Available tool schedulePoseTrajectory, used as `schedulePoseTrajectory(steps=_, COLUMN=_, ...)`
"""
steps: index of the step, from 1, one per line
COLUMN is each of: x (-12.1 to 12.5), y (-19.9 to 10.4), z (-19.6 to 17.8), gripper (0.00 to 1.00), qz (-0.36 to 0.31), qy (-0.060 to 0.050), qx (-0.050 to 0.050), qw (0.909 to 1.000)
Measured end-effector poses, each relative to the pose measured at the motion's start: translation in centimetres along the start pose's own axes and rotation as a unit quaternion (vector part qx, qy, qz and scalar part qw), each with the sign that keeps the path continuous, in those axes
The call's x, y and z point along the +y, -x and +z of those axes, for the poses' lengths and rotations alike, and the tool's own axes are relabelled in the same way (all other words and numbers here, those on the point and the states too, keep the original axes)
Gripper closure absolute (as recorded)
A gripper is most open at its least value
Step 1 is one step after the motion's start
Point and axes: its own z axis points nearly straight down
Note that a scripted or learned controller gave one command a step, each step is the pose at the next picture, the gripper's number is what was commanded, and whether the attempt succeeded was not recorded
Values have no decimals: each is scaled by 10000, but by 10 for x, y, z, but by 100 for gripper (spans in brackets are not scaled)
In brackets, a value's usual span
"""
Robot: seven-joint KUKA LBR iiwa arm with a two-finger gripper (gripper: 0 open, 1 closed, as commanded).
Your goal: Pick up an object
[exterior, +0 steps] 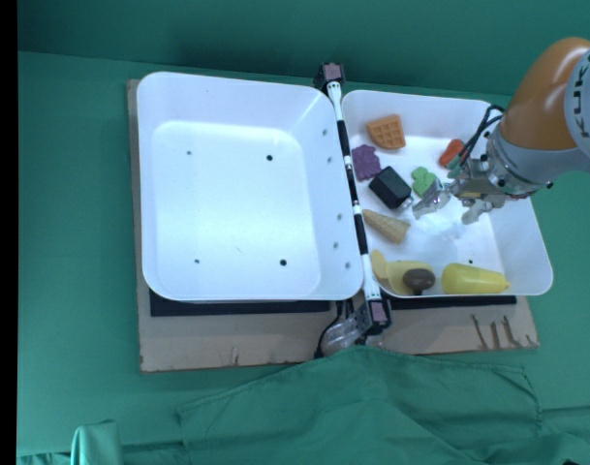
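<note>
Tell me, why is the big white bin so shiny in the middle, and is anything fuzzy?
Camera view: bright light washes out the floor of the left bin, so it glares; the right bin is bright too; the gripper looks a bit soft and blurry; the waffle toy and yellow toy stay fairly clear.

We take this for a robotics lab — green cloth backdrop (81, 211), two shallow white plastic bins (178, 100) on a brown cardboard sheet (178, 356).
</note>
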Motion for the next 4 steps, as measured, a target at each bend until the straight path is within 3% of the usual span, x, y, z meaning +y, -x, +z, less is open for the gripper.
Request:
schedulePoseTrajectory(steps=1, x=5, y=1, z=-16, gripper=100, qz=3, qy=84, qx=-27, qw=10000)
schedulePoseTrajectory(steps=2, x=-20, y=2, z=-1, gripper=100, qz=-9, qy=33, qx=-9, qw=10000)
schedulePoseTrajectory(steps=3, x=-67, y=6, z=-8, gripper=100, qz=-2, qy=31, qx=-8, qw=10000)
schedulePoseTrajectory(steps=4, x=-76, y=4, z=-43, gripper=100, qz=-16, qy=77, qx=-22, qw=10000)
